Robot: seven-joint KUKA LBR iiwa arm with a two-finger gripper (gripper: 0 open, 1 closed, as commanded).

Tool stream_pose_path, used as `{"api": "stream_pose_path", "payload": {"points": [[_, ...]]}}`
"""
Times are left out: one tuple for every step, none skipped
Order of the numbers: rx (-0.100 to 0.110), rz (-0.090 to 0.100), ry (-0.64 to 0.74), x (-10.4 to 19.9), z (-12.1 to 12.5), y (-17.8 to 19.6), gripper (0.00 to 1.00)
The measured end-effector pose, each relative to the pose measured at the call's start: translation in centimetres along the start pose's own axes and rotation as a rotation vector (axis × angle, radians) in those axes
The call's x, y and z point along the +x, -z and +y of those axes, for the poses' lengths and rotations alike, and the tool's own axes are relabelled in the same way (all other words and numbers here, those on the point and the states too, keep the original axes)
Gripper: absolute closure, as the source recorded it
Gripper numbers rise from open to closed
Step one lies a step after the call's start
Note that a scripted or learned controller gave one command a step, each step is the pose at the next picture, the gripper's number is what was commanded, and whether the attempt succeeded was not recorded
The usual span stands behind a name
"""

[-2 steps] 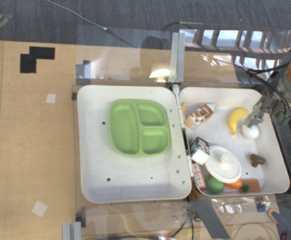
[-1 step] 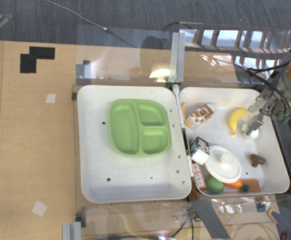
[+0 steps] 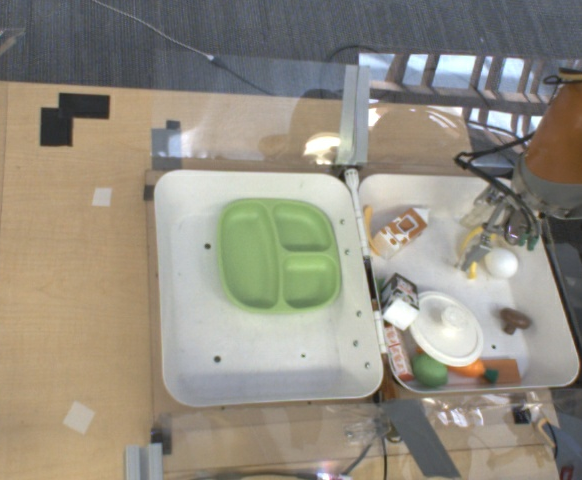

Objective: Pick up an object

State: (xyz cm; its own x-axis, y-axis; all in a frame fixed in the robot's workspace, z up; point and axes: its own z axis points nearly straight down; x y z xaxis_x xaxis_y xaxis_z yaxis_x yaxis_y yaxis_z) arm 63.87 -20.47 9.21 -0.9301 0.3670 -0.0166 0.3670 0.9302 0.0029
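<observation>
You're looking down at a wooden bench (image 3: 61,298) w/ two shallow white bins side by side.

The left bin (image 3: 191,368) carries one green plastic tray (image 3: 279,255), rounded square, three compartments, sitting toward the bin's far-middle; bare white floor runs along its left and near edges.

The right bin (image 3: 556,318) is crowded. Near its left wall, far half: a small orange-and-white carton (image 3: 399,230), tilted. Lower down by the same wall, a black-and-white packet (image 3: 399,294) touches a white round lidded dish (image 3: 447,330). At the near edge a green ball-like item (image 3: 430,370) sits just beside an orange carrot-like piece (image 3: 479,371). A small brown lump (image 3: 514,319) lies toward the right wall, apart from the rest. A white egg-shaped object (image 3: 500,264) lies in the far-right part.

The arm, grey w/ orange band, enters at the far-right corner. Its gripper (image 3: 486,236) hangs just beside and above the egg-shaped object, w/ a yellowish bit by it. You can't tell if the hand is released or clenched; metal and cables blur together.

Open floor in this bin: centre strip between carton and gripper.
</observation>
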Motion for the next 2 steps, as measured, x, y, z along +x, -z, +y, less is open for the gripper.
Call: {"api": "stream_pose_path", "payload": {"points": [[-0.002,-0.008,0.002,-0.2,0.2,1.3,1.00],[-0.003,-0.007,-0.002,1.3,4.2,12.9,1.00]]}}
